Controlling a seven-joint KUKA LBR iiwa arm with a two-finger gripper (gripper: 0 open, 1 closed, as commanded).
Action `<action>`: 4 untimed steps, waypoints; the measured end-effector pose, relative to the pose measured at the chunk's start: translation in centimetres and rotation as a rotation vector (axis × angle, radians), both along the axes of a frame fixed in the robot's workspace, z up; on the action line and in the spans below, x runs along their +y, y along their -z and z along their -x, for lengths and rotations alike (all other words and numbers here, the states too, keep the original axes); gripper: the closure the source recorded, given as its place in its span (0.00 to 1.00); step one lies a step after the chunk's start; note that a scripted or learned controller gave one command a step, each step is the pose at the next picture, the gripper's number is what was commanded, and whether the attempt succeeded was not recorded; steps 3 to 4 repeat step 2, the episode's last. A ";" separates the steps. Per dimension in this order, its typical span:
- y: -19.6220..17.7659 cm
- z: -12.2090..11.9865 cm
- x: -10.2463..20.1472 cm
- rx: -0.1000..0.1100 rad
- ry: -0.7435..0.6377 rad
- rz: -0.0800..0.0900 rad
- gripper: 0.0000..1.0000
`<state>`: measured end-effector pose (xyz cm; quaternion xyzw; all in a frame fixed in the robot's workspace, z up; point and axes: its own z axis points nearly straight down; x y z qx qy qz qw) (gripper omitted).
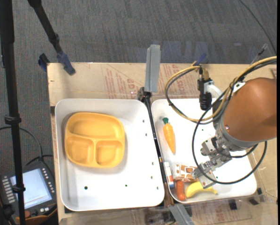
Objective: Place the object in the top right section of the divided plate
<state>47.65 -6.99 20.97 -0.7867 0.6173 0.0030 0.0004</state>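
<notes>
Down in the right bin (252, 184) the gripper (199, 171) is low over the toys at the bin's near edge, its tip just above the banana (198, 190) and just beside a small orange-and-white piece (183, 171). I cannot tell from this slanted view whether the gripper is released or clenched, and nothing sits visibly in it, so I won't call a grasp. Behind it, the arm's orange band (252, 109) bulks over the right side of the bin, with black cables (196, 125) looping off it.

Around the gripper: the banana lies yellow and curved at the near rim, a small red piece (179, 189) touching its left end. Up the bin, well apart, the carrot (169, 136) lies lengthwise near the divider, green top pointing away.

Across in the left bin (74, 196), the plate (95, 139) sits yellow, three sections, all bare. Its top right section has nothing in it.

Progress, as I judge it: early. No object lifted, none carried, none placed. Which object gets taken isn't settled, though the banana is closest. The pick, the crossing and the drop all remain.

The count: two bins, one plate, one carrot, one banana, one red piece, one orange-and-white piece, one gripper.
</notes>
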 end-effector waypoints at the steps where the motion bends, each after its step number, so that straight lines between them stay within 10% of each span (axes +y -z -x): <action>1: -12.4 -0.1 4.7 0.001 0.100 -0.002 1.00; 2: -22.5 -0.6 11.1 -0.003 -0.119 -0.004 1.00; 4: -22.5 -0.6 11.1 -0.003 -0.119 -0.004 1.00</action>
